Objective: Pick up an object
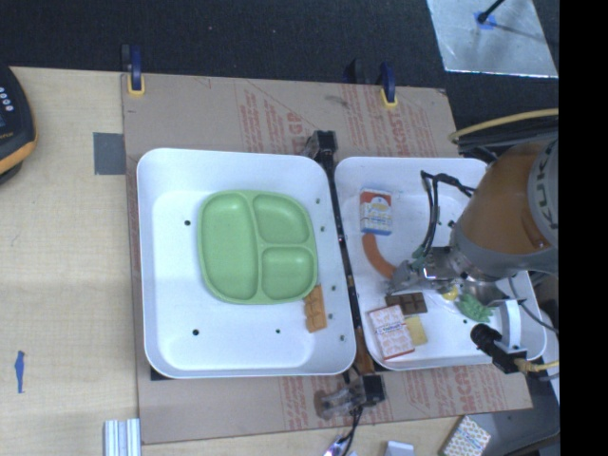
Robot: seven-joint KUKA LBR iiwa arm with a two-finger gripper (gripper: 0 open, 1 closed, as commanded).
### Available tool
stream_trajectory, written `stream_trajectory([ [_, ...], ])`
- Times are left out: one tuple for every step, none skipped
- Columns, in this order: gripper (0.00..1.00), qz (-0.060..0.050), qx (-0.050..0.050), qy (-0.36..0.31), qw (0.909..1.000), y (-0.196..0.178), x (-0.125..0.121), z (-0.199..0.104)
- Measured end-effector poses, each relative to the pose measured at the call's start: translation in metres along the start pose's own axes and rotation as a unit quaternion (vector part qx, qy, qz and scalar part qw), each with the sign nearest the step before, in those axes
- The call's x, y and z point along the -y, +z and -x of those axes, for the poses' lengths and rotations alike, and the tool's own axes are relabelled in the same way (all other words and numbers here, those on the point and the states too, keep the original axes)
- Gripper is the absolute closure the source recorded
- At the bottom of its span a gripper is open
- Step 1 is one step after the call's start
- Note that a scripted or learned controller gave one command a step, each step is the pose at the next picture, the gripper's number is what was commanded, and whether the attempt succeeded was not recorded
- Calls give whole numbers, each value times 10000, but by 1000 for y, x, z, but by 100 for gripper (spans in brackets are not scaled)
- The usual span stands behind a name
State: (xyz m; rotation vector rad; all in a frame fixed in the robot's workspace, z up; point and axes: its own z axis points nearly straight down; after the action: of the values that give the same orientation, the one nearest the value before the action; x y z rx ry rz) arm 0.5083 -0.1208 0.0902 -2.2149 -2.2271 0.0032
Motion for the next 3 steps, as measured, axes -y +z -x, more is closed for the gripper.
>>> stream_trajectory([
  [0, 2, -5, -19, 10000, -2, -14, -28],
  [0, 29, 1, -3, 10000, -3, -87, -17],
  [0, 18, -4, -3, 10000, -3, -126, -22],
])
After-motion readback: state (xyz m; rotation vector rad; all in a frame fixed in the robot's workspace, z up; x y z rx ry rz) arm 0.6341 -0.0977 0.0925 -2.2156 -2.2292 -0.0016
